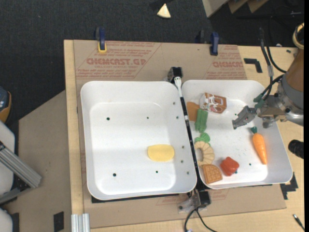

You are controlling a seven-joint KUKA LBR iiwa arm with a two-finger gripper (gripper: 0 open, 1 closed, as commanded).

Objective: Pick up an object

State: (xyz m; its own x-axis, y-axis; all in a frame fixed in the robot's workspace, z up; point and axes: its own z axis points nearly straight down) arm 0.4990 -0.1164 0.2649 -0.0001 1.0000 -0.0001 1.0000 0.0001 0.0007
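Observation:
My gripper (252, 122) hangs over the right side of the right bin (241, 88), open, with nothing between its fingers. Just below it lies an orange carrot (260, 148). Along the bin's left side I see a white and brown packet (214, 102), an orange piece (192, 111), a green vegetable (201, 120), a small green piece (203, 138), a beige ridged pastry (206, 152), a waffle (211, 173) and a red pepper (230, 166). A yellow disc (161, 152) lies alone in the left bin (96, 129).
The two bins sit side by side on a cardboard-coloured board (145, 59) held by blue clamps (101, 37) at the back. Cables (268, 64) run down to the wrist at the right. White floor shows between the gripper and the left-side items.

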